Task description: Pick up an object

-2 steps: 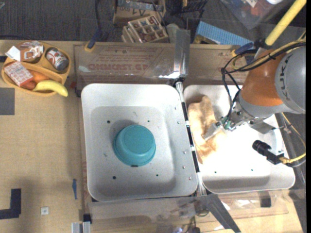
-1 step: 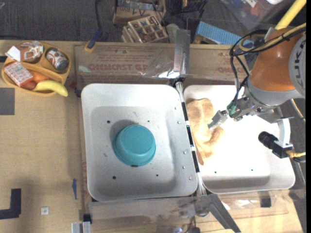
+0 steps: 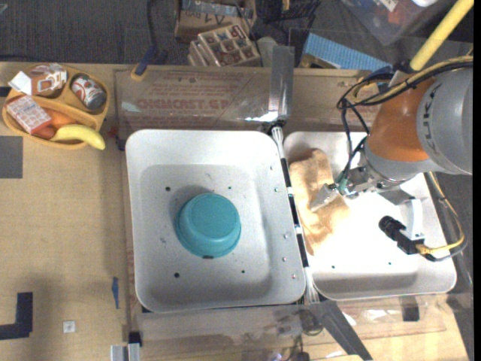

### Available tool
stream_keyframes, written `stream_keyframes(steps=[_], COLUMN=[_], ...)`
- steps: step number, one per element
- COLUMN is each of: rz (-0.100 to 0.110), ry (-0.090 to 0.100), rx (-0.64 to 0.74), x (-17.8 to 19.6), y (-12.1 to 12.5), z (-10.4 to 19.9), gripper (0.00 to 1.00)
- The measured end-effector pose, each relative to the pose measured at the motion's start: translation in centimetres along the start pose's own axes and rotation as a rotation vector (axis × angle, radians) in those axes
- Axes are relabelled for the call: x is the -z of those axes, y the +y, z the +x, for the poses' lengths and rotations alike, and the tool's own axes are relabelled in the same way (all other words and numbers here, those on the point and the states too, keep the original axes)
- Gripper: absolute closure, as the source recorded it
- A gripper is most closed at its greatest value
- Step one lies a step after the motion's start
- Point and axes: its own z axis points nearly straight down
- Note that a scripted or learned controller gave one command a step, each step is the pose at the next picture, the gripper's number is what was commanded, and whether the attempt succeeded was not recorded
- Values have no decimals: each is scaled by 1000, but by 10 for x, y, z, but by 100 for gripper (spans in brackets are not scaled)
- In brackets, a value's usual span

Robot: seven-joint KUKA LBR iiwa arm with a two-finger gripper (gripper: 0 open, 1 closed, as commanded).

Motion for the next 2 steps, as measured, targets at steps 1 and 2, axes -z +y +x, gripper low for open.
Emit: stream_keyframes(steps=[1, 2], rz=[-3, -3], ry=[0, -1], rx=[-2, -2], x=[11, 11], y=[1, 0], z=[0, -1], gripper=[100, 0])
